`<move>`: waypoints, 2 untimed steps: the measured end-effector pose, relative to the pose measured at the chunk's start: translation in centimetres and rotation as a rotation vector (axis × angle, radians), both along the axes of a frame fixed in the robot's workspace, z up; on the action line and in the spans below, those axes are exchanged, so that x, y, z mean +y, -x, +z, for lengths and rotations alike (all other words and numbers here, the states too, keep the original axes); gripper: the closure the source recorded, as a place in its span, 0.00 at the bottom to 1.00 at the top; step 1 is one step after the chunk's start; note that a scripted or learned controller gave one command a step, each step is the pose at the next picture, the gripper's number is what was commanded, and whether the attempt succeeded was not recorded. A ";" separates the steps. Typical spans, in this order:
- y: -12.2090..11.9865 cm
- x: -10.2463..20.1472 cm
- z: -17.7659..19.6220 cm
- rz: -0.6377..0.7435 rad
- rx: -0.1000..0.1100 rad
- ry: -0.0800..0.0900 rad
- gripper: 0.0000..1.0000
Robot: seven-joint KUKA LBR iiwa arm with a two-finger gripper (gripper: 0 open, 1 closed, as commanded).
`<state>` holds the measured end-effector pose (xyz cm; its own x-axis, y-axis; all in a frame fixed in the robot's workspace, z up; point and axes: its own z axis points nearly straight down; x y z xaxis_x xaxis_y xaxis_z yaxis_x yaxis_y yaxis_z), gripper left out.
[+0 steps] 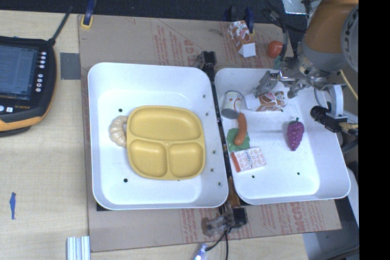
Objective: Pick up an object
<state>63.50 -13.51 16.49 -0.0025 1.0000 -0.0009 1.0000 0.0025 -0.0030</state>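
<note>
The arm [329, 27] reaches in from the right, its orange band above the upper right corner of the right bin [317, 182]. The claw [281, 83] hangs low over the far part of that bin, its metal fingers spread apart to left and right, released, with nothing seen between them.

Directly under the claw, and just toward the near side of it, lies a small printed packet [270, 101] in white and orange, flat on the bin floor. Whether the fingertips touch it cannot be told. To the left of the packet a small silver-topped cup [231, 104] lies against the bin's left wall. Just below the cup an orange sausage [241, 129] rests partly on a green piece [234, 140]. Nearer the camera sits a red-and-white carton [248, 159], lying flat. A purple grape bunch [295, 134] sits to the right, well apart from the carton and below the claw's right side.

The left bin [109, 88] holds a yellow divided tray [166, 142], with a pale ridged object [117, 130] tucked against the tray's left edge.

On the surface beyond the bins stand a small red-and-white box [242, 36] and a red ball [275, 48]. A handheld control pendant [24, 82] lies at the far left.
</note>
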 end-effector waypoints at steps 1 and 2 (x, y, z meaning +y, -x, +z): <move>-2.2 -2.5 -5.8 0.002 -0.010 0.000 0.00; -2.5 -2.7 -4.2 0.004 -0.018 0.004 1.00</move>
